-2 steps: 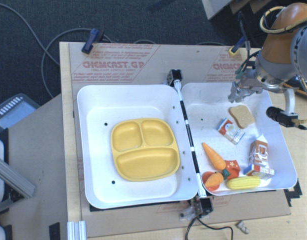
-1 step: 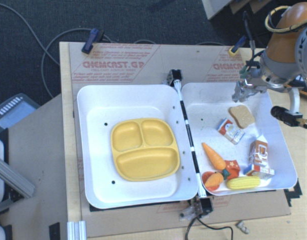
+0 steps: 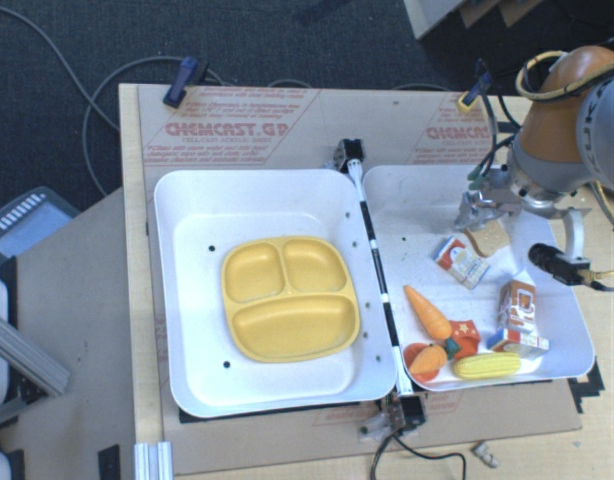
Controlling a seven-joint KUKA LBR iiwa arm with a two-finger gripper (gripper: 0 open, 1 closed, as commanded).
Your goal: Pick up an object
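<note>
My gripper hangs low over the far part of the right bin, reaching in from the right. Right beneath and in front of it lies a tan slice of toast, partly under the gripper. A small white and red carton rests just in front of the toast. Nearer the front are an orange carrot, a brown and white box, a yellow corn cob, a red piece and an orange round fruit.
The left bin holds a yellow divided plate in its middle. A black divider rail runs between the two bins. Bare white floor lies at the right bin's far left corner.
</note>
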